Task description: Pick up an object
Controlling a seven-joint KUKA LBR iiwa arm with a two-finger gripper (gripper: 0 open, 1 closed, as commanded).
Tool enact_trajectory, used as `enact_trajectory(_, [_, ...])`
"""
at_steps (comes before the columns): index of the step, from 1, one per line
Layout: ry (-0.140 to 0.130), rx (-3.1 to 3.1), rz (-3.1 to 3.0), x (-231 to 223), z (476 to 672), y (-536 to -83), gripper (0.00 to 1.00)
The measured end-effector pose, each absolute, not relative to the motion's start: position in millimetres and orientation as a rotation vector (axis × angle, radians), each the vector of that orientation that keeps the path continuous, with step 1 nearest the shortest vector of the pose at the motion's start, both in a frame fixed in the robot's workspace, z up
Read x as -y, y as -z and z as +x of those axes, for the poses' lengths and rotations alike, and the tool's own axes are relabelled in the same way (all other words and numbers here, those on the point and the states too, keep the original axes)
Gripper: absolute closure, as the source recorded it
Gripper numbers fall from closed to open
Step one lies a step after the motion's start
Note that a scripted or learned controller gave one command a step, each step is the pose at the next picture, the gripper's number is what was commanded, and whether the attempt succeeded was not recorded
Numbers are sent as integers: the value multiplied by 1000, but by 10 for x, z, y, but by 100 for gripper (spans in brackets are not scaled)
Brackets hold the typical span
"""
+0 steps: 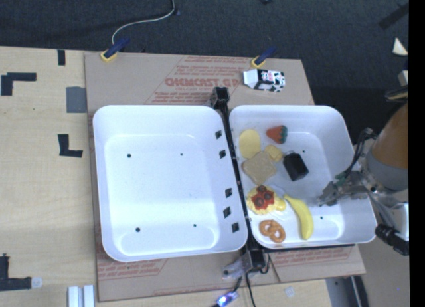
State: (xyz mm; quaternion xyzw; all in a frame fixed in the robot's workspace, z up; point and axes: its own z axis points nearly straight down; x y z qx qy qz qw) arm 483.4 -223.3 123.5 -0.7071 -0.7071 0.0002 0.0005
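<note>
Pale wood-grain tabletop [40,186] with black tape marks near its left edge. On it lies a brown cardboard sheet [192,83] with red print, held at the far edge by two blue-and-yellow clamps [114,49]. Beyond it, dark carpeted floor [80,0] with a thin light cable [149,16] curling across.

Two shallow white plastic bins sit side by side, touching. The left bin [106,139] shows bare floor with small dark dots. The right bin [332,123] holds toy food clustered toward its left half: yellow banana [303,216], brown pretzel [272,230], tan bread slice [260,165], red strawberry [277,133], black block [295,165].

Gripper [330,195] sits over the right bin's right side, near the banana, apart from it. Jaws state: cannot tell. Grey arm [392,166] enters from the right.
</note>
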Motion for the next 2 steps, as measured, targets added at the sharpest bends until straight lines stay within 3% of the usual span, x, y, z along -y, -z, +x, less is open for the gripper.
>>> enact_trajectory(2, [-1, 2221, -2220, 2233, 4834, -1255, 100])
